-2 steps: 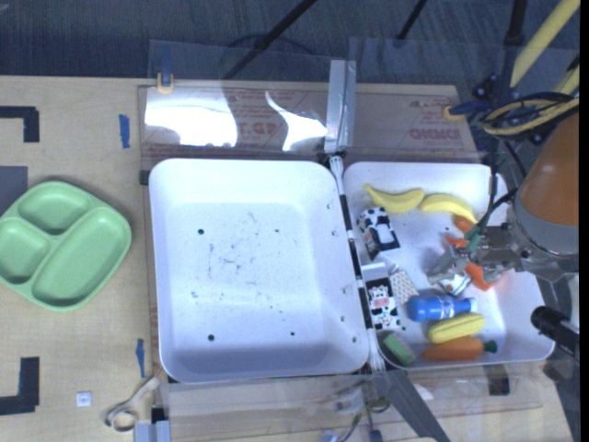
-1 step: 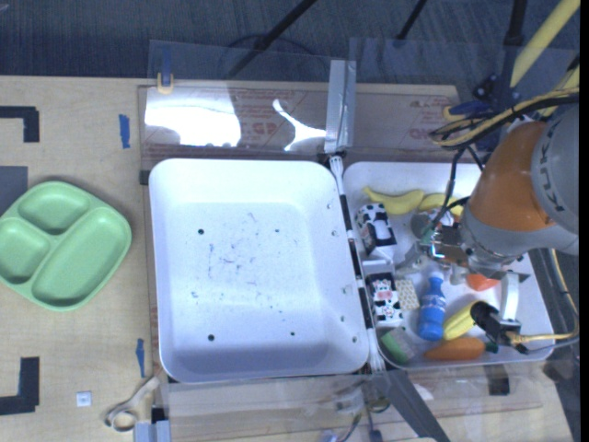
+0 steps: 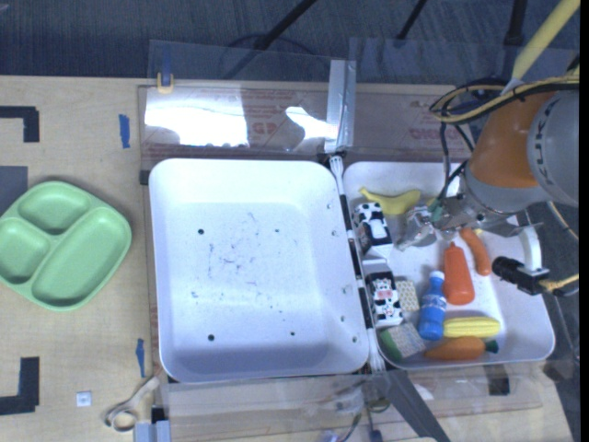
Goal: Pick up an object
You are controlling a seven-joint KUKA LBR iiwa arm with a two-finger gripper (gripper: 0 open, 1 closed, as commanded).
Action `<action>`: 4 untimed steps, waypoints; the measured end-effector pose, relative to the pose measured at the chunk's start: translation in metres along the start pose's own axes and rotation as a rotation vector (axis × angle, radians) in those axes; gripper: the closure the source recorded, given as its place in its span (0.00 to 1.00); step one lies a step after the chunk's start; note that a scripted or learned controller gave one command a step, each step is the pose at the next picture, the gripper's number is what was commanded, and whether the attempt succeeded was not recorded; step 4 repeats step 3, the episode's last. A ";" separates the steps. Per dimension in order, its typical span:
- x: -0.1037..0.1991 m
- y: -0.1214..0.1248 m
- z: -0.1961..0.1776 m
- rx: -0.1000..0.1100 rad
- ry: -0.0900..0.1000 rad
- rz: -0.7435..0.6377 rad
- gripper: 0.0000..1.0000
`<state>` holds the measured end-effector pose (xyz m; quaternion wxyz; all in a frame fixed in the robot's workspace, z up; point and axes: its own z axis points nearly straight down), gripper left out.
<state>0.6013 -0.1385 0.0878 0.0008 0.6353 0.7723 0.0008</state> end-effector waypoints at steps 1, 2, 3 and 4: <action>-0.001 0.048 0.002 0.027 0.005 -0.021 0.00; -0.002 0.051 -0.010 0.017 0.001 -0.023 1.00; 0.054 0.079 -0.113 -0.001 -0.001 -0.053 1.00; 0.054 0.079 -0.113 -0.001 -0.001 -0.053 1.00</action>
